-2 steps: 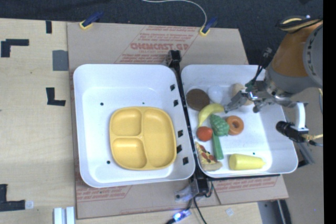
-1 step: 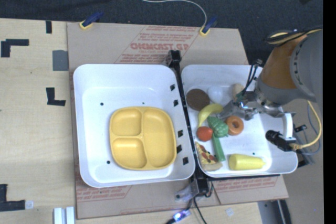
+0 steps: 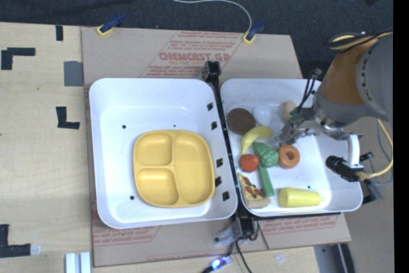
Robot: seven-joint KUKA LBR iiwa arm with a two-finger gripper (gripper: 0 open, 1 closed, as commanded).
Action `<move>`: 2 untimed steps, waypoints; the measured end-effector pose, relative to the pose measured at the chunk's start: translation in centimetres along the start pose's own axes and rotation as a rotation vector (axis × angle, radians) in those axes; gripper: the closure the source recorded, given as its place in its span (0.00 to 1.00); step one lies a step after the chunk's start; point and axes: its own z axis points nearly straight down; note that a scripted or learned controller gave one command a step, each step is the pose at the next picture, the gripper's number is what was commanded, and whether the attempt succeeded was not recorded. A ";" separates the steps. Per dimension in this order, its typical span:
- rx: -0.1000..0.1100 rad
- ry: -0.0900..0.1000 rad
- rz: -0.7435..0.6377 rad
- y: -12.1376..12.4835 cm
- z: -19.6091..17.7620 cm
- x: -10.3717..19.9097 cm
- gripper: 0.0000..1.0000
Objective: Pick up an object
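Observation:
The right bin [image 3: 332, 201] holds a pile of toy food: a brown round piece [image 3: 241, 119], a yellow banana [image 3: 254, 136], a green vegetable [image 3: 264, 159], a red tomato [image 3: 248, 163], an orange ring [image 3: 289, 156], a yellow wedge [image 3: 298, 197] and a pizza slice [image 3: 252, 191]. A pale piece [image 3: 262, 114] lies near the far wall. My gripper [image 3: 285, 133] hangs low over the bin's middle, just above the orange ring and right of the banana. Its tips are dark and small against the toys.
The left bin [image 3: 108, 105] contains a yellow divided plate [image 3: 172, 167]. A black divider clip [image 3: 211, 71] sits between the bins at the far side. Cardboard lies under both bins, and a white cable runs across the dark floor behind.

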 end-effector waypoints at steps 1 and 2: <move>-0.006 -0.001 0.001 0.6 -4.3 0.2 1.00; -0.008 -0.002 0.000 0.5 -10.5 0.9 1.00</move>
